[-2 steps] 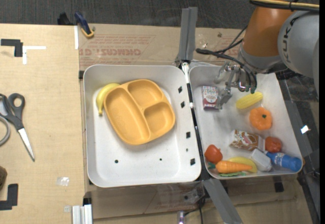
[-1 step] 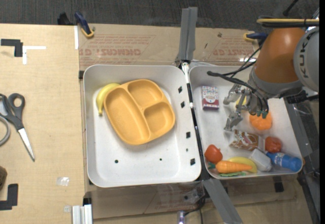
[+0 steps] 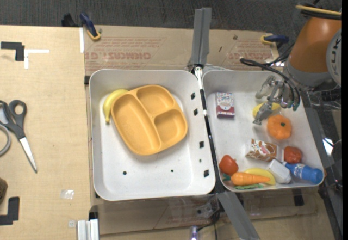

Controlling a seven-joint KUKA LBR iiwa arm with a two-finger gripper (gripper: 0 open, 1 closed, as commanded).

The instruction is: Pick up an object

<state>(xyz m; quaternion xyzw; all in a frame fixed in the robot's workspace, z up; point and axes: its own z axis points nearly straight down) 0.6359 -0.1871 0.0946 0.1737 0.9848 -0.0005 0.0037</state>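
You see two white bins side by side in the middle of the frame. The left bin (image 3: 103, 179) holds an orange divided plate (image 3: 148, 119) lying tilted, with a yellow banana (image 3: 111, 102) tucked against its upper left edge.

The right bin (image 3: 247, 75) holds the loose objects. A small red and white carton (image 3: 225, 105) lies near the bin's upper left. An orange fruit (image 3: 279, 127) sits toward the right side, and just below it lie a snack packet (image 3: 262, 151) and a red tomato (image 3: 292, 154). Along the bin's lower edge you find a red pepper (image 3: 228, 165), a carrot (image 3: 251, 179) with a second yellow banana (image 3: 261, 172) touching it, and a white and blue bottle (image 3: 296, 172) lying on its side at the lower right.

The arm (image 3: 318, 43) comes in from the upper right of the frame. Its gripper (image 3: 266, 111) hangs over the upper right part of the right bin, just up and to the left of the orange fruit. A small yellow object (image 3: 265, 109) shows right at the fingertips, but you cannot tell whether the gripper is clenched on it or merely touching it.

On the bench at the left edge of the frame lies a pair of scissors (image 3: 19, 133).
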